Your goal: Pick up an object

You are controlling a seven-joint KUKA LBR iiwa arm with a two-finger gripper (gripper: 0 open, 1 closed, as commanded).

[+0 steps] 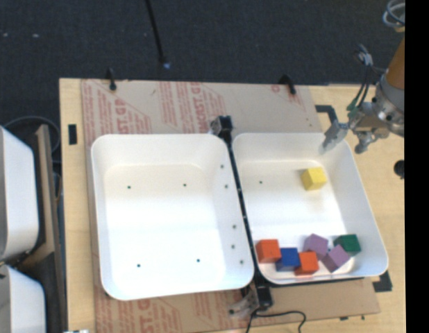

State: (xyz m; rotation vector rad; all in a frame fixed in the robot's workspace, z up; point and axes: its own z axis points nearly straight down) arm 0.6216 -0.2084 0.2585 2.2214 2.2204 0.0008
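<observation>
A yellow block [313, 178] lies alone on the floor of the right bin [284, 159], in its far half, well apart from the other pieces. Those others crowd the near edge of the same bin: an orange block [268, 250] at the left of the row, a blue block [289, 258] just beside it, a smaller orange block [308, 263] touching the blue one, two purple blocks [316, 243] [334, 258] close together, and a green block [348, 243] at the right end. Above the bin's far right corner hangs the gripper [348, 137], its two grey fingers [331, 134] spread apart with nothing between them; it is up and to the right of the yellow block and not touching it. The grey wrist with its orange band rises behind it at the right. The left bin [166, 165] sits beside the right one, their rims meeting along a dark strip. Both bins rest on a bench [166, 106] covered with a board printed in red lettering.
</observation>
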